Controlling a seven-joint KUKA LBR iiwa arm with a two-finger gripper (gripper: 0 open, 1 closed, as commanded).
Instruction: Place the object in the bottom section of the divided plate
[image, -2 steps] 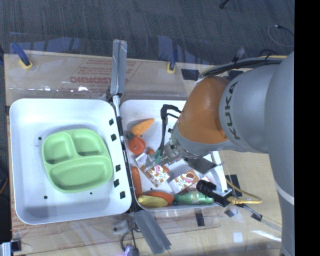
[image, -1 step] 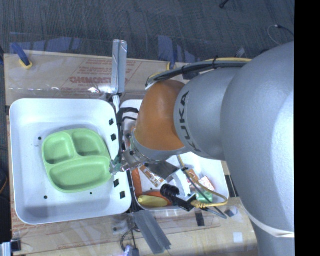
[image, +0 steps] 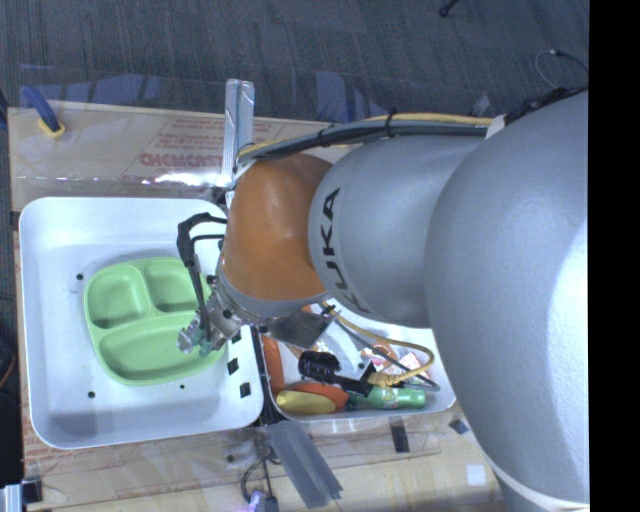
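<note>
**Divided plate under the end effector in the left bin**

The divided plate (image: 135, 325), light green with three sections, lies flat in the left white bin (image: 60, 400), toward that bin's middle. Two smaller sections sit along its upper side and one larger section runs along its lower side. All the sections that show look bare, though the plate's right edge is hidden by the arm.

The end effector (image: 200, 338) is low over the right end of the plate's bottom section, close to the rim. A small teal-and-grey shape sits at its tip; it is too small and blurred to tell whether that is an object or part of the fingers. Whether the end effector is spread or pressed together I cannot tell, and nothing can be seen clearly pinched in it.

The arm (image: 450, 270) reaches in from the right and covers much of the right white bin (image: 440, 405). Its orange band (image: 270, 235) hangs above the divide between the two bins, and a black cable (image: 188, 245) loops down beside it over the left bin.

Along the lower edge of the right bin lie several things close together: a yellow piece (image: 305, 402), a green piece (image: 400, 398) just beside it, an orange piece (image: 272, 362) and a black item (image: 318, 362) above them. The worktop (image: 150, 150) beyond the bins is covered with clear sheeting.
</note>
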